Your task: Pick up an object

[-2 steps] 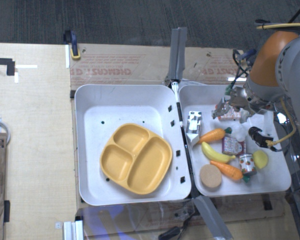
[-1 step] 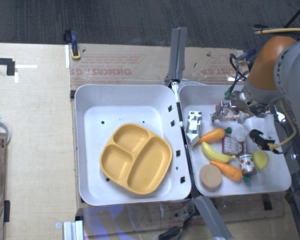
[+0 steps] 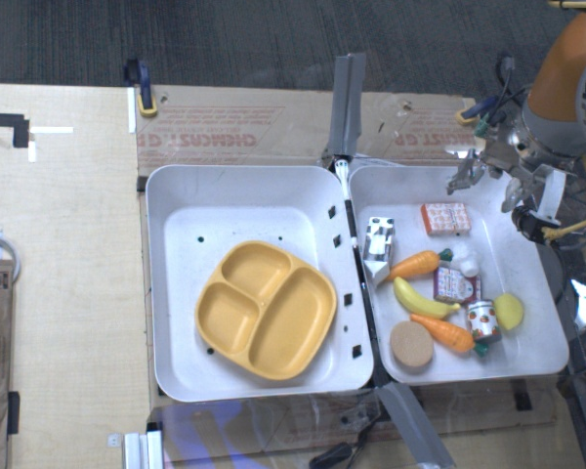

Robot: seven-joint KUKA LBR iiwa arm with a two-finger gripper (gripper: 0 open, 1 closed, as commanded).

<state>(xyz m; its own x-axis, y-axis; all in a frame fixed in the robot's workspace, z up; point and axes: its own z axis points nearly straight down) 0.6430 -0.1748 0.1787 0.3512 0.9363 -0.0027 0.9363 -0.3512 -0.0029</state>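
Arm comes in from 3 o'clock; gripper (image 3: 488, 174) hangs over the right bin's (image 3: 557, 306) 1 o'clock corner, near the rim, carrying nothing. Can't tell gripper state, too small and cluttered w/ cables. Nothing picked yet, so task looks to be at approach stage. Candidate objs all sit in right bin: box (image 3: 444, 218) nearest the gripper, at approx 7 o'clock from it; carrot (image 3: 415, 264) mid-bin, banana (image 3: 420, 301) just below it and touching or nearly so; second carrot (image 3: 449, 334) toward 6 o'clock beside a round disc (image 3: 411, 346); lemon (image 3: 509, 311) at 3 o'clock side; small can (image 3: 481, 319) just left of it. Left bin holds a yellow tray (image 3: 266, 309), apart from the rest. Best bet prob. the box: likely light, stiff, flat faces, stands clear of neighbours; take it across the short sides. Toy fruit prob. light hard plastic, smooth and rounded, so may slip; the carrot-banana cluster is crowded, risk of nudging neighbours.
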